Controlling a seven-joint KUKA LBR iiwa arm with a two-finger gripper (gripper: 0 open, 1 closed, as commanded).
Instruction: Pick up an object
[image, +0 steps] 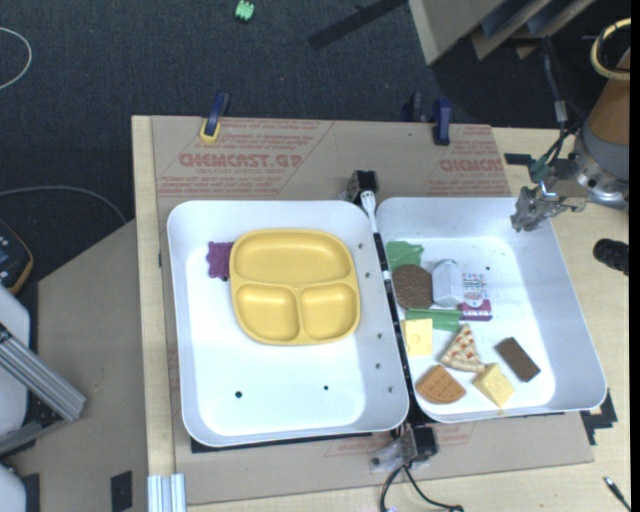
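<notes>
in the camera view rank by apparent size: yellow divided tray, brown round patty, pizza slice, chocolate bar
1. yellow divided tray, by far the largest
2. brown round patty
3. pizza slice and chocolate bar look too alike to rank

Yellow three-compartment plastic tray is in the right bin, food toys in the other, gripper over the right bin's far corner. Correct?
Not quite. The camera view shows the yellow three-compartment plastic tray in the left white bin; the food toys lie in the right white bin. The gripper is at the right bin's far corner, as stated.
</notes>
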